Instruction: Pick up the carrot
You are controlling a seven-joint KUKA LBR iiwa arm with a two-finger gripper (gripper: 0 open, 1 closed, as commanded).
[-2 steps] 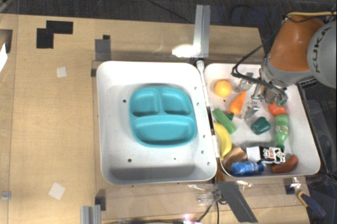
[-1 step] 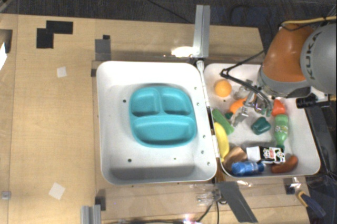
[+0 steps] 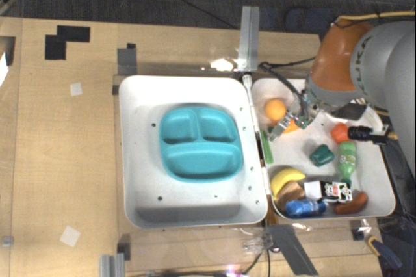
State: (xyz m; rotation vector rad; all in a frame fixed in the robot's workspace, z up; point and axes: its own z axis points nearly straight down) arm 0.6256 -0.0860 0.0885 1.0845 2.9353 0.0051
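The carrot, an orange sliver mostly hidden, lay in the right bin beside an orange ball. The gripper sat on it; whether it gripped was unclear.

Right bin front crowded: banana, blue item, green bottle. Center floor open. Left bin holds a teal tray.

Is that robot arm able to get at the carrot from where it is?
Probably yes. The gripper is low in the right bin, right at an orange piece that may be the carrot, with nothing lying across it.
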